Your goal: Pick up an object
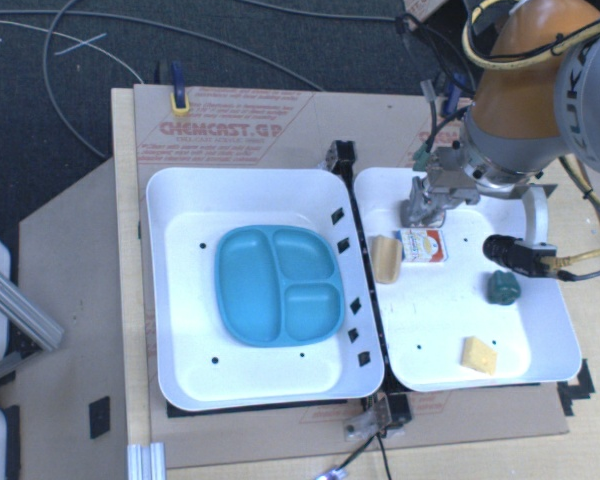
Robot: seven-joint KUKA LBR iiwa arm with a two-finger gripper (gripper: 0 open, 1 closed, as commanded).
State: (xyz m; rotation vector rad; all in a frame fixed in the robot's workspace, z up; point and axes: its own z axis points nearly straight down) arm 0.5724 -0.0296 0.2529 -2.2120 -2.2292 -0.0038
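Right bin [540, 368]: small red-and-white carton [425, 245] lying flat.

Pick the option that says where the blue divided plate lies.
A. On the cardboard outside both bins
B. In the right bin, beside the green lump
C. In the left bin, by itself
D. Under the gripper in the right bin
C: the blue divided plate lies flat in the left bin, while the gripper and the small items are over in the right bin.
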